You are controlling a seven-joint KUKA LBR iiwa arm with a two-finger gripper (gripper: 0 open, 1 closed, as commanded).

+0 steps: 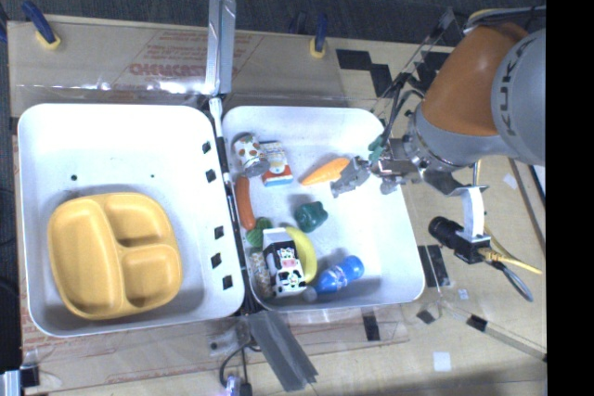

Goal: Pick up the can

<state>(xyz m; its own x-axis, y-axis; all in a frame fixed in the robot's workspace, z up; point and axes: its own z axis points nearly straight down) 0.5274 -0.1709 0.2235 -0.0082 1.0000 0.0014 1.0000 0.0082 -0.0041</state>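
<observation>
camera view, hand (355, 173) over right bin (394, 241), beside toy carrot (324, 171)

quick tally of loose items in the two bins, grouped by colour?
Yellow: 2, sectioned plastic tray in the left bin, banana
Orange: 2, carrot, long sausage-shaped piece
Green: 2, dark teal chunk, small green piece
Blue: 1, rounded blue toy
Printed, multicolour: 3, small can, small box, white carton
Total: 10
</observation>
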